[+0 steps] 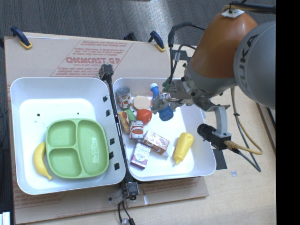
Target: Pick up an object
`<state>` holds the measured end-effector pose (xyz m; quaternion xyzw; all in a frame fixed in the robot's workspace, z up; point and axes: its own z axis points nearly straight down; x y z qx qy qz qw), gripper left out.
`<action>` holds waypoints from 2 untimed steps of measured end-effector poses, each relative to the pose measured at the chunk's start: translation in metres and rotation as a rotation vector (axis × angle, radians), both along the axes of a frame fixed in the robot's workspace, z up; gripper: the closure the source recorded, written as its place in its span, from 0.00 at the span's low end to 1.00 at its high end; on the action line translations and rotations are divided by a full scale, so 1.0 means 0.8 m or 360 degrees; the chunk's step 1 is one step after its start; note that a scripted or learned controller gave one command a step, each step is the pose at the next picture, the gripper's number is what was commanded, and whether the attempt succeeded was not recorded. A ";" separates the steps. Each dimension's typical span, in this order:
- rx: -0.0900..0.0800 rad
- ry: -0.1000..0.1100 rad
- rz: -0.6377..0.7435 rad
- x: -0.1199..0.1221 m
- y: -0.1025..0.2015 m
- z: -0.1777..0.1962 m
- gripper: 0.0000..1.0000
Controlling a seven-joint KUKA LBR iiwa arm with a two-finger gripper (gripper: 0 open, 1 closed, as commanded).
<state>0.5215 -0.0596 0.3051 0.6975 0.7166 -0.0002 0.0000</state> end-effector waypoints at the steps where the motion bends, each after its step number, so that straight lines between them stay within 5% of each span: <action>1: 0.0001 0.0010 -0.0033 -0.057 0.013 -0.139 1.00; 2: 0.0000 0.0008 -0.0026 -0.056 0.013 -0.126 1.00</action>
